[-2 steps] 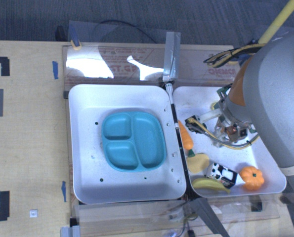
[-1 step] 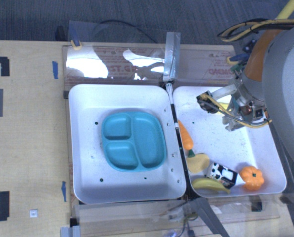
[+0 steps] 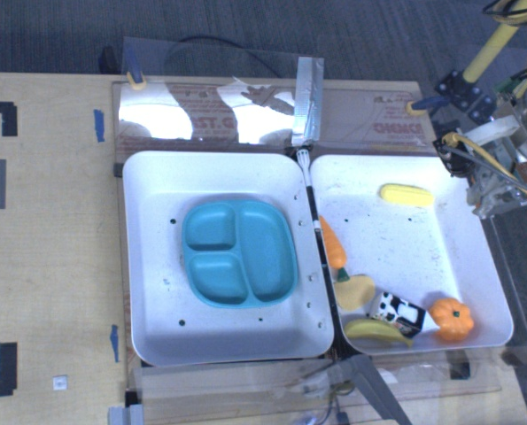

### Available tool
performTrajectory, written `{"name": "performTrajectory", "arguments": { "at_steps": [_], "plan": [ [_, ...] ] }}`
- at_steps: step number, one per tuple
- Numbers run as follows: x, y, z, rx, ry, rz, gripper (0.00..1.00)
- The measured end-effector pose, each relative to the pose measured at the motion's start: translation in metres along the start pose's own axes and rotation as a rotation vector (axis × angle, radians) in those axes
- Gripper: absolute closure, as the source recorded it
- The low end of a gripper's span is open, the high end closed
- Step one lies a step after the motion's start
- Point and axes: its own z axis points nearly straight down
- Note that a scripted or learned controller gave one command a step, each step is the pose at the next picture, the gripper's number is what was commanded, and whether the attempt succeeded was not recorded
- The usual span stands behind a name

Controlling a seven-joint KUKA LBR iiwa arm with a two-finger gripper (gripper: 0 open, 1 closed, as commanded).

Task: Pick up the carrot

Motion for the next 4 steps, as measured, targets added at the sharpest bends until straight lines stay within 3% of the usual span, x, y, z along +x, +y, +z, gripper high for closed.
{"name": "performTrajectory", "arguments": {
  "at_steps": [1, 2, 3, 4],
  "plan": [
    [0.033, 0.046, 0.243, 0.003, -0.006, -0.003, 1.0],
    [0.075, 0.006, 0.245, 0.002, -0.005, -0.005, 1.0],
    [0.061, -0.005, -0.008, 0.001, 0.001, -0.007, 1.0],
    [0.035, 0.049, -0.108, -0.001, -0.001, -0.015, 1.0]
  ]
}}
